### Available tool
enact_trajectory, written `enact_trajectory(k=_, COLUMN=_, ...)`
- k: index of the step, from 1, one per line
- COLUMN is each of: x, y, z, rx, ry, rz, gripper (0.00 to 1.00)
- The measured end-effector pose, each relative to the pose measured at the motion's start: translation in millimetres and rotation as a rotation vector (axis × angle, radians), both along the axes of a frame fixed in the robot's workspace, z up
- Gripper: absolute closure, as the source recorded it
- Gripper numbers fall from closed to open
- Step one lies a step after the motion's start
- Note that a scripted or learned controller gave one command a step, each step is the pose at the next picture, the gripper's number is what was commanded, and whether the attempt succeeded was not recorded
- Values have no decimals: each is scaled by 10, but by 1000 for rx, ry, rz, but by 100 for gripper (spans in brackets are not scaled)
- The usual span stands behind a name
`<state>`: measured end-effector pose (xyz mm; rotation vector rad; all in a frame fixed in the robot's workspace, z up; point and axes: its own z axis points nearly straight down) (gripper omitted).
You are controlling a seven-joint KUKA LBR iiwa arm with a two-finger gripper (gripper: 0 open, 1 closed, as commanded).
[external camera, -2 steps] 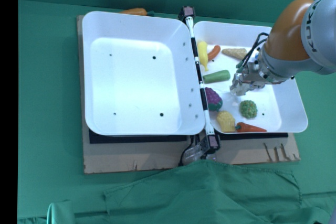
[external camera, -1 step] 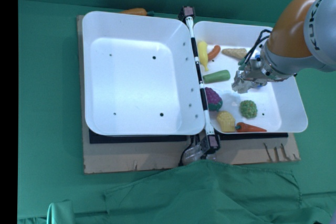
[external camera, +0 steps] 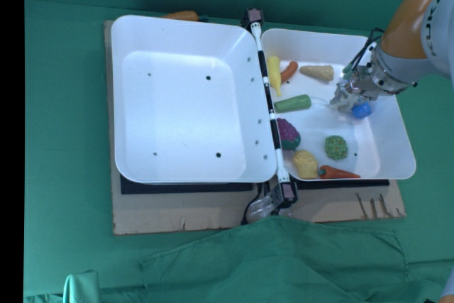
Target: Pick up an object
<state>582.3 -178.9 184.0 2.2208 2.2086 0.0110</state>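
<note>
I am the grey arm [external camera: 418, 25] with the orange band, reaching in over the right bin [external camera: 397, 152]. My gripper [external camera: 349, 99] hangs low inside that bin, near its back right area, and I cannot tell how it is set. A blue object [external camera: 362, 110] lies just beside the gripper, on the side nearer the bin's front edge; whether it touches me is unclear.

Taking the right bin as the landmark: along its left wall sit a yellow piece [external camera: 274, 73] and an orange-red piece [external camera: 289, 70], touching or nearly so. Toward the back lies a tan, cone-shaped piece [external camera: 318, 72]. A green cucumber-like piece [external camera: 292, 103] lies in the middle left. Nearer the front, a purple piece [external camera: 287, 133] rests against the left wall, a bumpy green ball [external camera: 336, 147] sits in the centre, and a yellow lumpy piece [external camera: 306, 164] lies beside an orange carrot [external camera: 338, 172] at the front edge.

The left bin [external camera: 188, 99] adjoins the right bin's left wall. Behind its far rim lies an orange object [external camera: 181, 15].
</note>
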Motion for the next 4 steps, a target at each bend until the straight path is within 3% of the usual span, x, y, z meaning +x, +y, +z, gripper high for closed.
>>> enact_trajectory(k=1, x=6, y=-1, z=150, rx=-7, ry=-10, rz=-1, gripper=100)
enact_trajectory(k=2, x=14, y=54, z=141, rx=3, ry=-6, rz=3, gripper=0)
enact_trajectory(k=3, x=238, y=543, z=74, rx=1, ry=5, rz=8, gripper=0)
enact_trajectory(k=4, x=240, y=492, z=207, rx=-3, ry=-1, rz=0, gripper=100)
